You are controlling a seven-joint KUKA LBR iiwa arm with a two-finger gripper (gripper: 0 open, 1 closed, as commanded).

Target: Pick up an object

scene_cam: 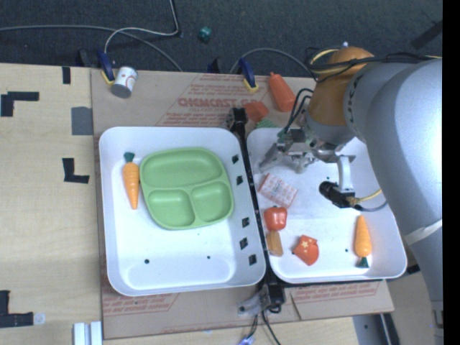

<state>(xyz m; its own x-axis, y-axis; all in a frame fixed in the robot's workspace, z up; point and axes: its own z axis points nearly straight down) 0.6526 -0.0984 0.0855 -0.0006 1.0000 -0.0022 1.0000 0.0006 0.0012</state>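
two bins, no item lifted yet. gripper [287,152] low over the right bin [388,264], far-left part; finger spacing cannot be told. packet [277,189] lies just near of it. pickup entirely remaining.

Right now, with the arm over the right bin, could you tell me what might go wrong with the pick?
1. The claw hangs near the divider, above the small packet; being flat, it may slip out of a grasp.
2. The red piece and the brown piece lie against the right bin wall, so a finger could strike the wall.
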